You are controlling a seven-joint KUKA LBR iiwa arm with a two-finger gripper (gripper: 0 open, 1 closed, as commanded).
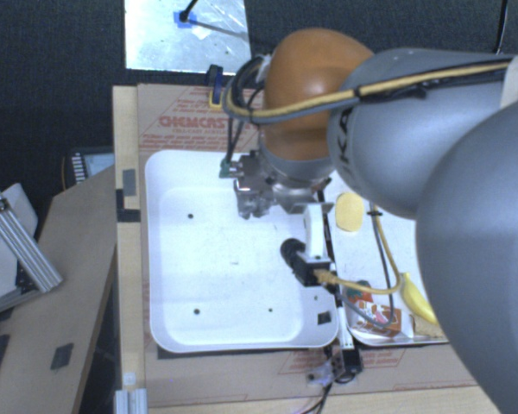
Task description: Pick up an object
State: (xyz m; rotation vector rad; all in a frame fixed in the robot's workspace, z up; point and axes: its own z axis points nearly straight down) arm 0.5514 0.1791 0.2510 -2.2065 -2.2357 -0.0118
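**Arm over the near-left bin**

The grey arm (432,136) reaches in from the right, its orange band (315,93) above the wrist, and the pincer (252,198) hangs over the upper part of the left white bin (181,317). A yellow cable (397,80) runs along the arm. In the right bin (388,231), mostly covered by the arm, lie a pale yellow rounded object (350,211), a banana (417,298) and a colourful printed packet (375,313). Both bins rest on a cardboard sheet (181,119) covering the surface.
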